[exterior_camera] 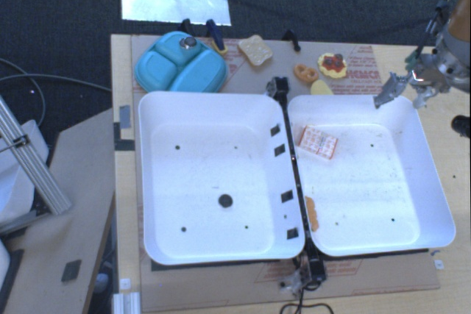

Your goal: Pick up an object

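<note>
hovering over the right bin's (434,187) far corner, the claw (403,92) hangs spread wide, well apart from a pink wafer (318,143).

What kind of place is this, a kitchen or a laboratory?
Most likely a robotics laboratory: two white bins side by side on a bench, a robot gripper over them, and toy food like the pretzel.

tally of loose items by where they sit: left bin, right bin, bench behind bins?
Left bin: 1, dark round piece
Right bin: 2, pink-checked packet, orange piece
Bench behind bins: 5, blue divided plate, toast slice, pretzel, small pizza, yellow piece
Total: 8
</note>
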Controlling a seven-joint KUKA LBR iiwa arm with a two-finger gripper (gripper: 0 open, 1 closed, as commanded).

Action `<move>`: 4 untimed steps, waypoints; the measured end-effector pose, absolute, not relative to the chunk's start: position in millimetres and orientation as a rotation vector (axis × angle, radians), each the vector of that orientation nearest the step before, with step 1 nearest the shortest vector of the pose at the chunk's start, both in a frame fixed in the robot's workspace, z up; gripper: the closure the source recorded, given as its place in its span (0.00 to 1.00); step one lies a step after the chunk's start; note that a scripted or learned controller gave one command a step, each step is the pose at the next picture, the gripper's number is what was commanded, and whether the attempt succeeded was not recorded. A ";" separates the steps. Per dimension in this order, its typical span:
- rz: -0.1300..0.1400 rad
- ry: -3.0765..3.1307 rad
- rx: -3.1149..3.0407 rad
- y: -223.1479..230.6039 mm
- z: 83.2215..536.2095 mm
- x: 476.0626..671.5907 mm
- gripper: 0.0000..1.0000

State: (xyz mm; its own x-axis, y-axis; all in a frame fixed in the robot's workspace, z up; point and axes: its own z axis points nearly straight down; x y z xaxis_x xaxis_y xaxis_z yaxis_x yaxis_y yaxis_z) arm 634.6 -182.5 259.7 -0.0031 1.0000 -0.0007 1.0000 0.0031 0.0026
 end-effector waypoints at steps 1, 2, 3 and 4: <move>-0.003 2.231 2.217 -185.1 134.5 668.1 0.00; 0.004 2.218 2.219 -207.5 84.0 621.5 0.00; 0.008 2.215 2.207 -208.2 99.7 625.6 1.00; 0.001 2.234 2.216 -121.1 109.9 573.2 1.00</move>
State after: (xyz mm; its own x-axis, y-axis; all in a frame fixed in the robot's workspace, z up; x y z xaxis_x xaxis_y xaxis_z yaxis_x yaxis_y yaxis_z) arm 573.2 -121.1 109.9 -0.0081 1.0000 0.0039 1.0000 0.0082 -0.0028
